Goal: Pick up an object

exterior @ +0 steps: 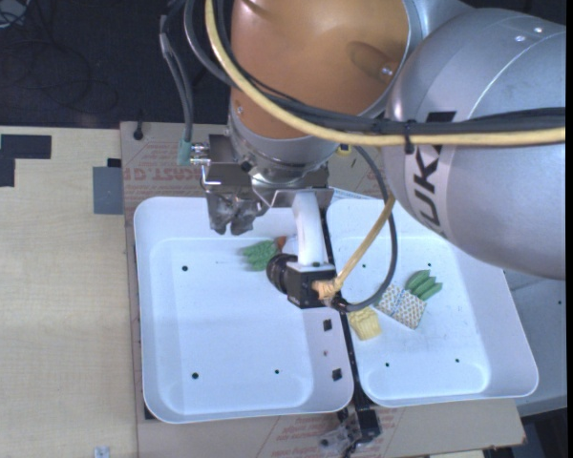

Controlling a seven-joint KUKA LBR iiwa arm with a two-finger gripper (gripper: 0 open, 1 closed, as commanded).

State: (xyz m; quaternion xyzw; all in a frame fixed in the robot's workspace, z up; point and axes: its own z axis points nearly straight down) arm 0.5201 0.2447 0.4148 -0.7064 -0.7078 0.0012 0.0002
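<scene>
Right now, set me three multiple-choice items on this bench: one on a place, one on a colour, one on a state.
1. The small yellow block lies in
A. the left bin
B. the right bin
C. on the cardboard

2. The toy beside the gripper is
A. green
B. red
C. blue

3. The gripper is
A. resting on the bench outside the bins
B. above the left bin, near its far edge
C. over the right bin

B: it sits just right of the divider.
A: the green toy.
B: it hangs there.
</scene>
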